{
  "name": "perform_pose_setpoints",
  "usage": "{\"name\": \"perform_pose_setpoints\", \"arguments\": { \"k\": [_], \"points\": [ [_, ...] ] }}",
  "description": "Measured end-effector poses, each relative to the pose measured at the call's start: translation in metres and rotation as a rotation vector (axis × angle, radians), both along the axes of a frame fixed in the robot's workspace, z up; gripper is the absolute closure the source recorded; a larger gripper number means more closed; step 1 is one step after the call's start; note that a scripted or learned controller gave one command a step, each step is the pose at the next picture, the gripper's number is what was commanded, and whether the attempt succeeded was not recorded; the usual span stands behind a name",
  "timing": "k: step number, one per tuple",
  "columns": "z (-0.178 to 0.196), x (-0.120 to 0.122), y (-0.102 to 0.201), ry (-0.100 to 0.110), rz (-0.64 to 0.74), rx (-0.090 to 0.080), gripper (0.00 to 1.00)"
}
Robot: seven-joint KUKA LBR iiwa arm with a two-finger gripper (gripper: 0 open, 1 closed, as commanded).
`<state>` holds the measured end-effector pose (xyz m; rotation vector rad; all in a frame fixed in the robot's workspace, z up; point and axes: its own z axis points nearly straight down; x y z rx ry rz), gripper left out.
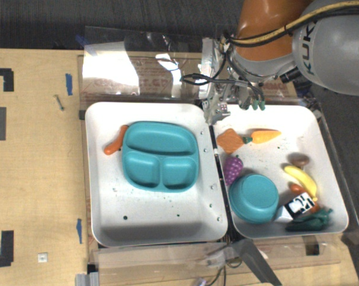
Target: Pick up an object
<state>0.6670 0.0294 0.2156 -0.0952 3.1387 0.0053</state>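
White plastic makes up both shallow bins on the bench, the left bin and the right bin touching along their inner walls. From the right, the grey arm with its orange band reaches to the far edge of the right bin, where the gripper hangs above the far rim; whether it is open or closed cannot be told from this slant, and nothing is seen between its tips.

In the left bin lies a teal divided tray, with an orange sausage-shaped toy just beside its left far corner.

In the right bin, an orange flat piece and a carrot lie near the far wall, close below the gripper. Purple grapes sit beside a teal bowl. On the right are a brown lump, a banana, a black-and-white item and a dark green piece.
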Motion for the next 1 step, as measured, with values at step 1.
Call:
{"name": "perform_pose_setpoints", "arguments": {
  "k": [1],
  "points": [
    [-0.0003,0.0008,-0.0088,-0.003,-0.076,-0.001,1.00]
  ]
}}
